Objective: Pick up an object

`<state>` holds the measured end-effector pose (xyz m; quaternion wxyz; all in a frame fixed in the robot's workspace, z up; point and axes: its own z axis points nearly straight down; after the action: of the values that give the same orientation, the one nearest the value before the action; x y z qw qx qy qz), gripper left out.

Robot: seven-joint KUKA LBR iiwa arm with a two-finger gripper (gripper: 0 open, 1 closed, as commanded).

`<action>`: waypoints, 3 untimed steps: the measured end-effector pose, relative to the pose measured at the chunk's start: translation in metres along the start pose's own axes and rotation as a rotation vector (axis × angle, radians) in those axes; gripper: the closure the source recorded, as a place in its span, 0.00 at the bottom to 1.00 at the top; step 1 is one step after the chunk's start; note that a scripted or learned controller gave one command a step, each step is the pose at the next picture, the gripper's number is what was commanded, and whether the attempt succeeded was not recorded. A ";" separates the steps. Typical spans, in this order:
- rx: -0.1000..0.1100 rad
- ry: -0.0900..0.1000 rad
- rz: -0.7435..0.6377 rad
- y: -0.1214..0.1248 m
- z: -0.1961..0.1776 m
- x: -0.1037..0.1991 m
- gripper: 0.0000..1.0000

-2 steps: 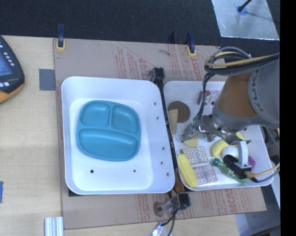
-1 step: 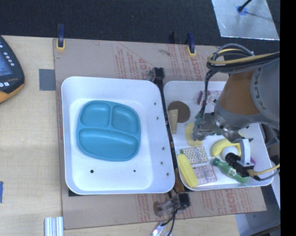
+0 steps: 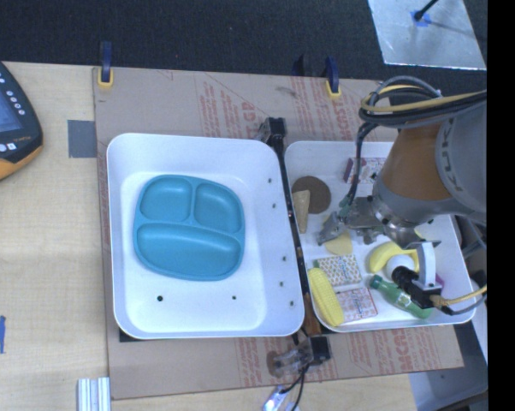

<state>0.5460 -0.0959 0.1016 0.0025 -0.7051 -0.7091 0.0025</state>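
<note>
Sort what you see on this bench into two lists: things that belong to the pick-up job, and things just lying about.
Belongs to the job:
gripper
right bin
corn cob
banana
green bottle

Just lying about:
left bin
blue divided plate
handheld controller
cardboard sheet

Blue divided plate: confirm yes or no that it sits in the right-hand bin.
No, the blue divided plate lies in the left bin, while the right bin holds small food items.
</note>
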 end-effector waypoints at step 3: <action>-0.003 0.000 0.001 0.005 -0.002 -0.008 0.00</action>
<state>0.5508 -0.1034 0.1033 0.0014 -0.7056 -0.7086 0.0013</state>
